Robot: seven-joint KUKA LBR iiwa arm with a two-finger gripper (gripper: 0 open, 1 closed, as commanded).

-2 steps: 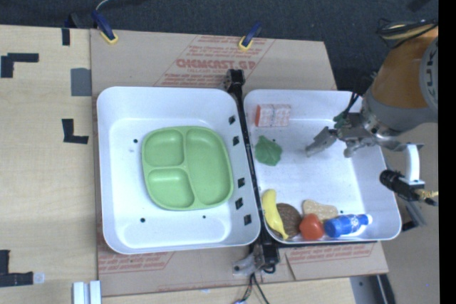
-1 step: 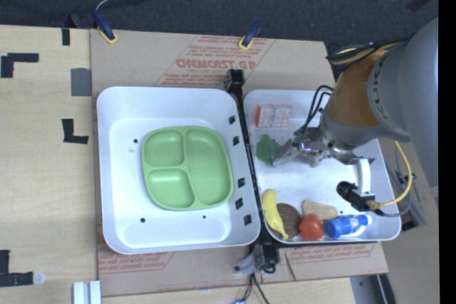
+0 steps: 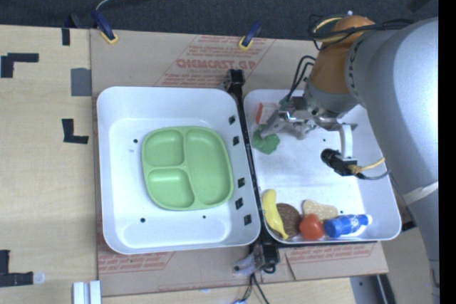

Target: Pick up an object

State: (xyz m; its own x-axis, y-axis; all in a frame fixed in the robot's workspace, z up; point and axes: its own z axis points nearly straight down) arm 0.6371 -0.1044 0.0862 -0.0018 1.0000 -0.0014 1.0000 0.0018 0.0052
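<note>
My gripper [image 3: 268, 129] hangs low over the upper left part of the right bin [image 3: 370, 196], with the grey arm and its orange band behind it to the right. Its tip is right at a small dark green object [image 3: 267, 144] lying by the bin's left wall, either touching it or just above it. A thin red item [image 3: 260, 112] lies just beyond the gripper near the bin's far left corner. Nothing is visibly lifted.
Along the right bin's near edge lie a yellow banana [image 3: 271, 213], a brown piece [image 3: 288, 216], a red tomato [image 3: 311, 227], a tan piece [image 3: 320, 209] and a blue bottle [image 3: 347, 225]. The left bin [image 3: 117, 117] holds a light green divided plate [image 3: 187, 167].
</note>
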